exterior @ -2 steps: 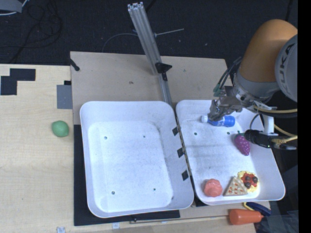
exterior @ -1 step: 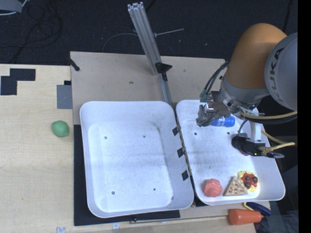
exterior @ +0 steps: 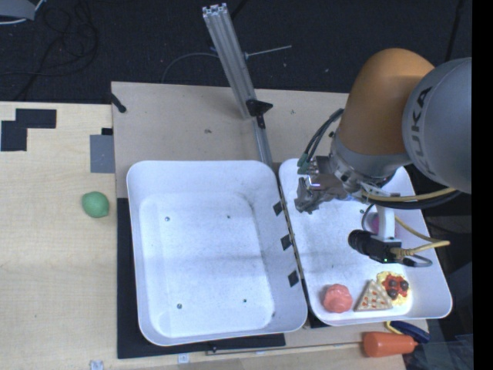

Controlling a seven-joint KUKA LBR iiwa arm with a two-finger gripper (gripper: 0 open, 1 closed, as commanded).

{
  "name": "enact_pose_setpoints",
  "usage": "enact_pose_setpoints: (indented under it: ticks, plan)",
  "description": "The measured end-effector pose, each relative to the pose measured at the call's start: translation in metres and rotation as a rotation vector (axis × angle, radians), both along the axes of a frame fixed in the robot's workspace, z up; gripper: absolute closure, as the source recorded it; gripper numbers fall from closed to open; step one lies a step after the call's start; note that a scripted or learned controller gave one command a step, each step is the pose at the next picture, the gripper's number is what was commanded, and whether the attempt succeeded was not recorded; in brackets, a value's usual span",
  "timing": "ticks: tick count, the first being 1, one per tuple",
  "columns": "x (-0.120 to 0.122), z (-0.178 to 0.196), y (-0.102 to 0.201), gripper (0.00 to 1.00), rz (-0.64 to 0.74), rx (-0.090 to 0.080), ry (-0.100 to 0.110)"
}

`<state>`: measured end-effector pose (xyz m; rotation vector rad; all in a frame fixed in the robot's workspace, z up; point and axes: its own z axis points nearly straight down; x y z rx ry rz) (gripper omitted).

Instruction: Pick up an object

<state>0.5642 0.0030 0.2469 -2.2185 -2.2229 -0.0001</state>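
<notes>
Gripper: the gripper (exterior: 306, 200) hangs over the far-left part of the right bin (exterior: 431, 308), close to the divide with the left bin (exterior: 202, 174); whether its fingers are open or closed cannot be told.
Candidates: a reddish ball (exterior: 337, 297) and a toy waffle slice with berries (exterior: 384, 291) lie at the near end of that bin, well apart from the gripper.
Outside bins: a green ball (exterior: 96, 204) and an orange carrot-like toy (exterior: 388, 343) sit on the bench.
Advice: the arm should likely travel toward the near end, centre over the ball, then descend straight.
Risk: the round ball may roll from closing fingers.
</notes>
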Motion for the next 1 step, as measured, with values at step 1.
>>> enact_pose_setpoints:
  ticks: [1]
  plan:
    - [-0.0174,-0.0149,0.0501,1.0,0.001,0.0,0.001]
